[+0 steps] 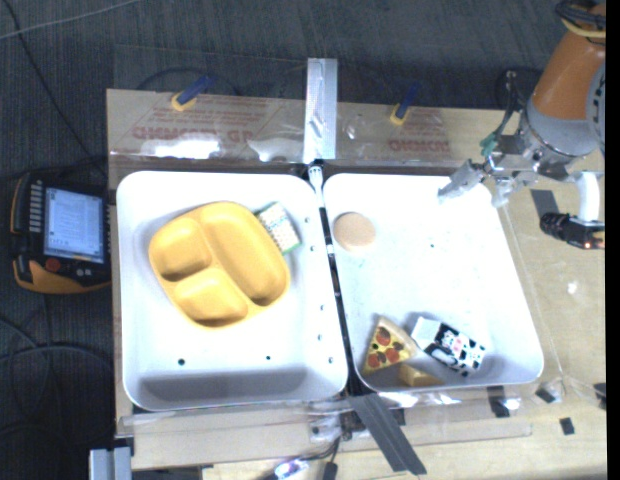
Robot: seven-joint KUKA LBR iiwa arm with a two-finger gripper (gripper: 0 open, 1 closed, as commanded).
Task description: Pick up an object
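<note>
A dark grey carpet point(390, 13) covers the floor around the bench, with thin cables point(50, 23) trailing over it at upper left and lower left. The bench top point(560, 298) is pale wood, bare at the right side below the arm. A clear plastic sheet point(240, 128) with red lettering lies along the far edge, held by two clamps with yellow and blue parts point(190, 93). A metal strip point(321, 108) stands upright at its middle. Off the bench's left side, a pendant point(62, 230) with an orange casing and a lit screen rests on the carpet. Light is even and soft.
</note>
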